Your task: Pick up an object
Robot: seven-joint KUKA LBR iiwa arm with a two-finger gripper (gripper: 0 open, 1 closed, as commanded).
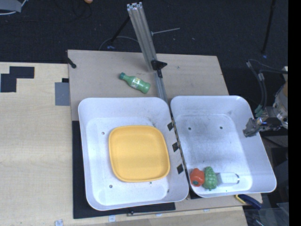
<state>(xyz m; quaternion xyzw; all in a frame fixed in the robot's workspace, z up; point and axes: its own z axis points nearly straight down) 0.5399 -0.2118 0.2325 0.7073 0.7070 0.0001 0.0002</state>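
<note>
At three o'clock in the camera view, the gripper (250, 127) sits at the outer rim of the right bin (211, 126), its dark tip just over the white edge, with the arm's wrist and cabling trailing off toward the right; nothing can be seen held at the tip, and its opening cannot be told from this slant. Down at about five o'clock, in the near corner of that same bin, three small things lie bunched together: a red-orange toy (197, 176), a green bumpy toy (209, 178) touching it on the right, and a white piece (228, 178) just beside the green one, toward the bin's wall. All three are well apart from the gripper. Across the divide, toward seven o'clock, the left bin (91, 126) carries a yellow square plate (138, 153), lying flat in its middle. Up at twelve o'clock, on the bare tabletop (197, 74) behind the bins, a small green bottle (135, 83) lies on its side, near a slanted metal rail (145, 34) that rises from between the two bins.
</note>
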